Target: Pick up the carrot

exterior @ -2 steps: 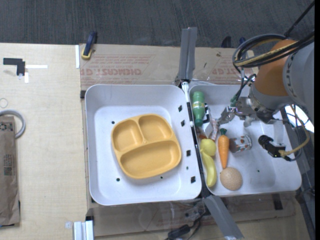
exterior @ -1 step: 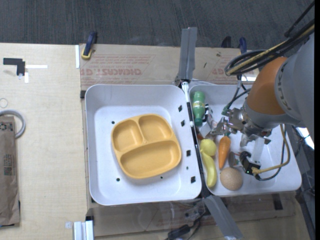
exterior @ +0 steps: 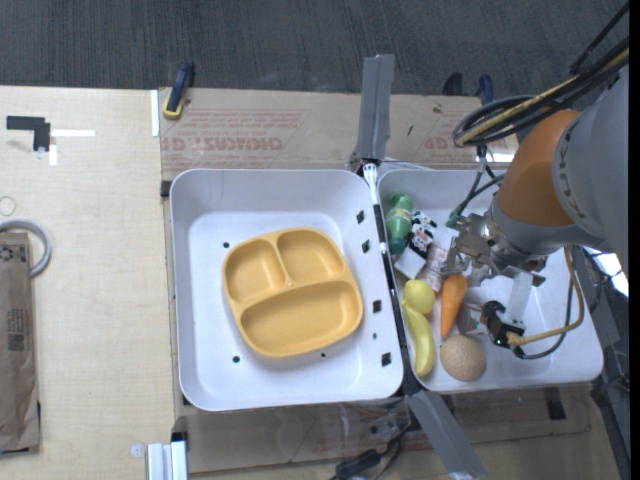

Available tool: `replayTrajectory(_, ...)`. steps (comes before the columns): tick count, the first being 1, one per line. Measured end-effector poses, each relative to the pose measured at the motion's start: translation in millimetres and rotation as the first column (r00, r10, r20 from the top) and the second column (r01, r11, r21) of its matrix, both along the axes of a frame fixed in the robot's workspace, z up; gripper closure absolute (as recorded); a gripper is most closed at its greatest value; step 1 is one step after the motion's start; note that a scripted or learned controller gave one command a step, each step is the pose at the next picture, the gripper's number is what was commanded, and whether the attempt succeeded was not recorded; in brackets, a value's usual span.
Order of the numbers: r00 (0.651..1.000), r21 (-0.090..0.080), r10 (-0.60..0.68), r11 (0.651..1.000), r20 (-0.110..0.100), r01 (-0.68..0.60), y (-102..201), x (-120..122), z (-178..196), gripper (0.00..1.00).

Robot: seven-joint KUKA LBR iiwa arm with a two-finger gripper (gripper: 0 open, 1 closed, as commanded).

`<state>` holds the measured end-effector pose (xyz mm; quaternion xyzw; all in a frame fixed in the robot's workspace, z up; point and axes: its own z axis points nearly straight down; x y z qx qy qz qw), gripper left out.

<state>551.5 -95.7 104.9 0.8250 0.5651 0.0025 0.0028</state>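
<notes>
The carrot (exterior: 451, 304) is seen in the right bin (exterior: 575, 363), lying with its long axis nearly up-and-down in the view, thick end toward the bin's far side and thin tip pointing toward the near edge; it is flanked on its left by a yellow banana-like piece (exterior: 421, 331), and a tan egg-shaped item (exterior: 462, 358) sits just past its tip. The gripper (exterior: 468, 260) is placed at the carrot's upper end — just above and slightly right of it, close enough that contact cannot be ruled out; whether it is spread wide or closed cannot be told, since the wrist hardware hides that part. No hold on the carrot is shown. The left bin (exterior: 190, 298) carries a yellow divided plate (exterior: 291, 291), well apart from the work; a grasp across the carrot's short width is judged to be what the coming move requires — the neighbours leave little room.
</notes>
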Motion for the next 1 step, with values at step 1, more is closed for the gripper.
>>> replayTrajectory(1, 0.979, -0.001, -0.203, 0.979, -0.01, 0.203, -29.9, 13.4, 106.3, 1.0)
